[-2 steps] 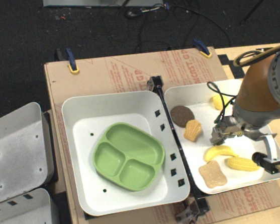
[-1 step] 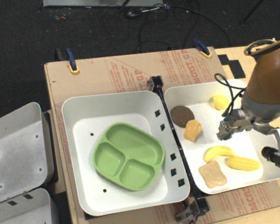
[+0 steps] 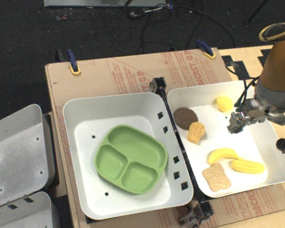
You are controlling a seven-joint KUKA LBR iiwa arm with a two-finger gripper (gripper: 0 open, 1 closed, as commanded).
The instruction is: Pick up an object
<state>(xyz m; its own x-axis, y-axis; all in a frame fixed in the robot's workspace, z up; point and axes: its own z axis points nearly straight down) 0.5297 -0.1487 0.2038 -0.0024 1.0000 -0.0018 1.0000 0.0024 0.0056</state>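
Cracker (image 3: 216, 177): I see it nearest me, flat at the front of the right bin (image 3: 279, 179).
Bananas: I count two, one (image 3: 248, 166) just right of the cracker, one (image 3: 222, 154) curved just behind it.
Madeleine (image 3: 196, 132): I find it mid-bin toward the left wall, touching a brown cookie (image 3: 185, 116) behind it.
Gripper (image 3: 235, 124): I have it low over bare bin floor, right of the madeleine; nothing sits between its tips, and I cannot tell how wide it stands.
Lemon (image 3: 224, 103): I see it farther back, near the gripper.
Green plate (image 3: 131, 159): I see it in the left bin (image 3: 76, 119).
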